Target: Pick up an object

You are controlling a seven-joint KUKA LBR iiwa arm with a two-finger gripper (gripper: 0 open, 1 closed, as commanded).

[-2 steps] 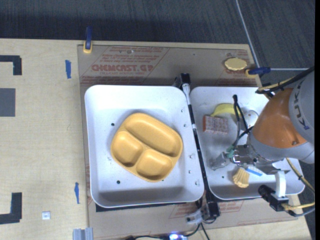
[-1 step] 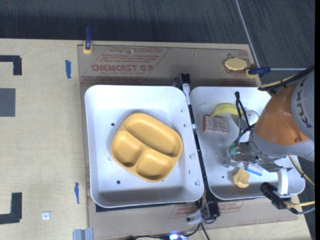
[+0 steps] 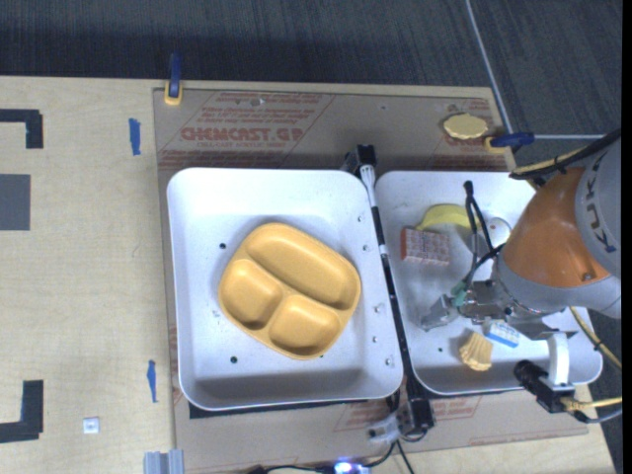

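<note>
Small yellow object [image 3: 477,352] just below the claw [image 3: 464,309].

Divided tray [image 3: 288,287] in the left bin [image 3: 193,265], small box [image 3: 426,246] and banana [image 3: 446,215] at the right bin's [image 3: 395,294] rear, gripper [image 3: 472,304] lowered into the right bin's front half

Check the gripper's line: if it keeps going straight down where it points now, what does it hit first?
Probably the bare white floor of the right bin. The gripper hangs over it, between the printed packet and the small tan object. Height is unclear from this slanted view.
</note>
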